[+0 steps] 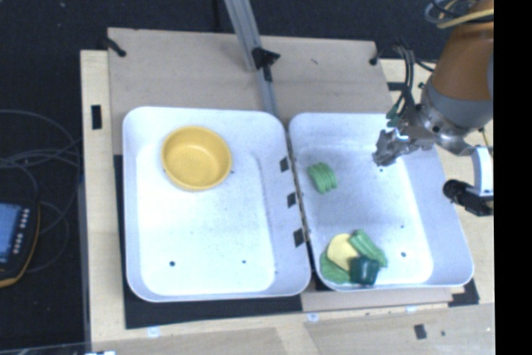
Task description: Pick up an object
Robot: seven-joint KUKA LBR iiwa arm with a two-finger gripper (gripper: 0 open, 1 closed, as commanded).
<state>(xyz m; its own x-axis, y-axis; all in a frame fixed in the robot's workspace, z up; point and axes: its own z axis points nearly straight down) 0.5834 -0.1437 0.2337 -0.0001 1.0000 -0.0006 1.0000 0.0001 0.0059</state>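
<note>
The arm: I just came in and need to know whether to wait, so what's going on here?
The arm reaches in from the right, its gripper over the upper part of the right bin, with nothing seen between its fingers. That bin has a green piece near its left side and a cluster of yellow and green pieces at its near edge. The left bin has a yellow bowl. No pick has happened yet.

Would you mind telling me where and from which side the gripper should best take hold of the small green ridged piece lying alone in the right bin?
Probably from straight above, closing across the narrow middle of the green ridged piece. It lies flat and apart on the right bin floor, so nothing crowds either side.
</note>
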